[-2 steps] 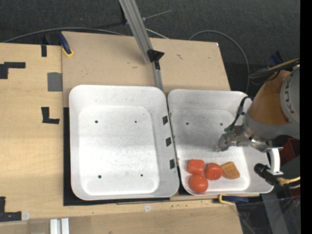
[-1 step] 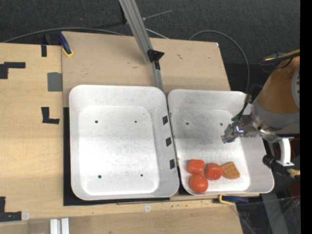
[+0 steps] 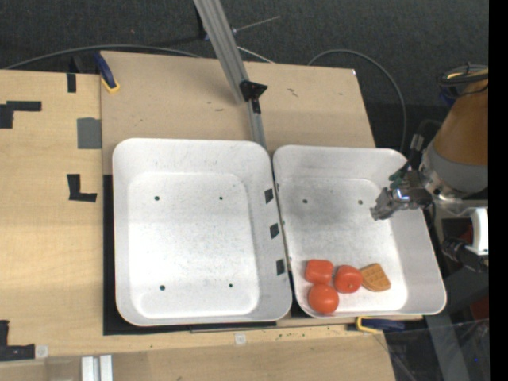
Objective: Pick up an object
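The wooden counter carries two shallow white bins side by side. The left bin lies away from the arm. The right bin holds everything that could be picked: three red round objects bunched together near its front edge, touching or nearly touching one another, with a small orange-brown piece just beside them on the arm's side.

The arm reaches in over the right bin's far-right rim, and the claw hangs above the bin's right half, toward the back. Whether it is spread or pressed together cannot be told at this size, and nothing is seen pinched in it.

The cluster lies toward the front edge of the bin from the claw and slightly leftward, well apart from it. The orange-brown piece is the nearest candidate, almost straight forward of the claw.
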Controlling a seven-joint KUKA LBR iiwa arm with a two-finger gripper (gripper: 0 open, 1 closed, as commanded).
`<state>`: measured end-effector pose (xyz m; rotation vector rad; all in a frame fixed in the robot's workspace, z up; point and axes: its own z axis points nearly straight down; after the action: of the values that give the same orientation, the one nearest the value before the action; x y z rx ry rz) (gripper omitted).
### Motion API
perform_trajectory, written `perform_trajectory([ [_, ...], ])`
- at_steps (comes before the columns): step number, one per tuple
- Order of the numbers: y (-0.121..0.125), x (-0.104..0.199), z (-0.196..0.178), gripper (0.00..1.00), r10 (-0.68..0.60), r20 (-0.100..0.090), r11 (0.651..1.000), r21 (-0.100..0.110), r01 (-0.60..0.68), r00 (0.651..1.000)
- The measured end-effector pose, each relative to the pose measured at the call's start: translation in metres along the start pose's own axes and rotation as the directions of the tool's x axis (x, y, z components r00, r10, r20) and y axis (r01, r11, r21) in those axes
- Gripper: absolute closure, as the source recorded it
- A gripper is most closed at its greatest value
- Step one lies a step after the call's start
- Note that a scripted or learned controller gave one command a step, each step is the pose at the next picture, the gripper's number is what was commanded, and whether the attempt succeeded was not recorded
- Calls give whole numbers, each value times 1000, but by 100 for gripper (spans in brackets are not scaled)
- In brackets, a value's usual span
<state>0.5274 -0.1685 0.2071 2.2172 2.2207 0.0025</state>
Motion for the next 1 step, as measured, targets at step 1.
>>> perform_trajectory([
  [1, 1, 0, -36, 100, 0, 0, 1000, 1, 0, 1000],
])
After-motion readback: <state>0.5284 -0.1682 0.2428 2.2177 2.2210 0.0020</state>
